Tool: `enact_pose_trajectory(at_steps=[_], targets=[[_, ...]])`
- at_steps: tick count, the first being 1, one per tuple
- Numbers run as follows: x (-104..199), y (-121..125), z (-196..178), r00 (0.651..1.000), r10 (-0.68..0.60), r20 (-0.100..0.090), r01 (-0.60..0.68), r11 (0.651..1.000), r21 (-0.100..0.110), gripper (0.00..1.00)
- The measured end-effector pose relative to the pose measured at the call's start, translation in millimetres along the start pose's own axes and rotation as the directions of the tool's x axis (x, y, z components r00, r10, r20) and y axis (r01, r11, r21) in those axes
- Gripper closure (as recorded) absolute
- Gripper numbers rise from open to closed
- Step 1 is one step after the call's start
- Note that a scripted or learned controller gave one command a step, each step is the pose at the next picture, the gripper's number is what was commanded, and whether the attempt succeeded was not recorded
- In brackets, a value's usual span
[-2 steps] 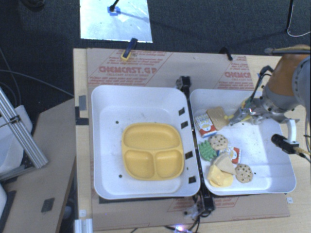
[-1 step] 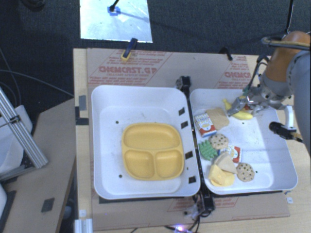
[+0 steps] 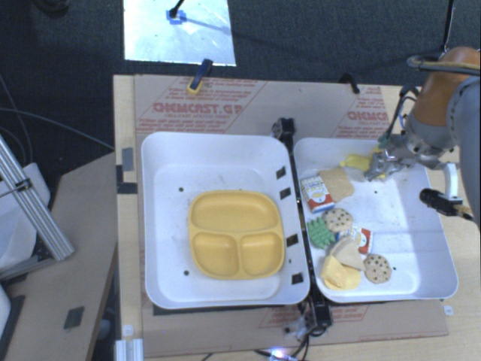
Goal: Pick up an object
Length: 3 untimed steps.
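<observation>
bench, right bin [image 3: 432,277]: end effector [image 3: 378,165] over yellow toy [image 3: 355,161].

Yellow divided tray [image 3: 236,232] (three compartments) in left bin [image 3: 161,201]

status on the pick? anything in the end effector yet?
Done: the arm has reached into the right bin, with the end effector low at its far edge beside a yellow item. In hand: nothing visibly gripped; it is too blurred to read further. Left: the grasp and lift. The cookies, red-and-white carton and other toy food lie on the bin floor, and the yellow divided plate sits in the left bin.
</observation>
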State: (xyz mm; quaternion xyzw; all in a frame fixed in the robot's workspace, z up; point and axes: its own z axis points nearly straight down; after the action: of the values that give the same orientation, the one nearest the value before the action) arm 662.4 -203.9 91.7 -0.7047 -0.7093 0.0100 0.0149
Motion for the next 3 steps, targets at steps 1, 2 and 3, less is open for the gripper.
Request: enact_pose_trajectory(at_steps=[1,2,3], targets=[[55.7,-30.3,-58.3,1.0,0.0,0.007,0.001,0.999,-0.038,1.0],[53.2,-29.3,-55.7,1.0,0.002,0.008,-0.001,0.999,-0.038,0.0],[55.7,-44.4,-12.7,1.0,0.003,0.013,-0.002,0.998,-0.055,0.0]])
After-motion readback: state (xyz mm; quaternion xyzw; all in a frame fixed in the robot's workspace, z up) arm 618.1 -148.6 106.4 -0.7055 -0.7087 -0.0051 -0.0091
